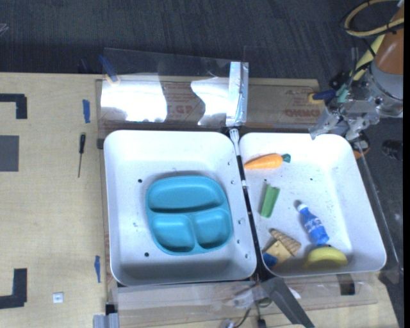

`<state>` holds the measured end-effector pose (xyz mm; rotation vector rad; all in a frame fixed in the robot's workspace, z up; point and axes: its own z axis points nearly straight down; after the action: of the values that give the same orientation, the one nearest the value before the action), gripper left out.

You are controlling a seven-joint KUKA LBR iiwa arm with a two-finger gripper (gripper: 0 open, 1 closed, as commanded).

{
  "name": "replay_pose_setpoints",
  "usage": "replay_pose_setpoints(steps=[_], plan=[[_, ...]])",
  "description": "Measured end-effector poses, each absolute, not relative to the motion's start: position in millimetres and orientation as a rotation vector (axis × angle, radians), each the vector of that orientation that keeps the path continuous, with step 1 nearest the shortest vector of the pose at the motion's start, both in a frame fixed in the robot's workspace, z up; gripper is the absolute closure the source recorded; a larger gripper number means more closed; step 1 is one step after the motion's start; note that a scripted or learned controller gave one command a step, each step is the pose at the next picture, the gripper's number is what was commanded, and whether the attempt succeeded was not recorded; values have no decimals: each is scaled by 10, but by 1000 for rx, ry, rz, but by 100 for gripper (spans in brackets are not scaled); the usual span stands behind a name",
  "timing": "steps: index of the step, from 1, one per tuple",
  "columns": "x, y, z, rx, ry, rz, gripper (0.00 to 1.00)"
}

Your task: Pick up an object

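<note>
Two bins sit side by side on the bench. The left bin (122, 160) holds a divided tray (189, 213) near its middle. In the right bin (333, 160), a toy carrot (264, 161) lies at the back left, a small block (269, 200) before it, a tube (312, 224) further right, and a banana (327, 257) at the front.

Carrot (262, 162), green block (269, 200), blue bottle (312, 224), banana (327, 257) lie in the right bin (365, 211).

We see a grey metal wrist (359, 106) at two o'clock, an orange band (391, 56) above it, yellow cables (371, 19) looping at one o'clock.
</note>
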<state>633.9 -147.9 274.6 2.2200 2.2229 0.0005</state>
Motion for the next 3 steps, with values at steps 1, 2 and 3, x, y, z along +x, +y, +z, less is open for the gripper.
replay_pose_setpoints(steps=[1,2,3], plan=[[5575,-1155,1599,2305,2148,-10,0],[4997,-1207,893,2325,2113,2,0],[5010,-1211,990,2323,2108,4,100]])
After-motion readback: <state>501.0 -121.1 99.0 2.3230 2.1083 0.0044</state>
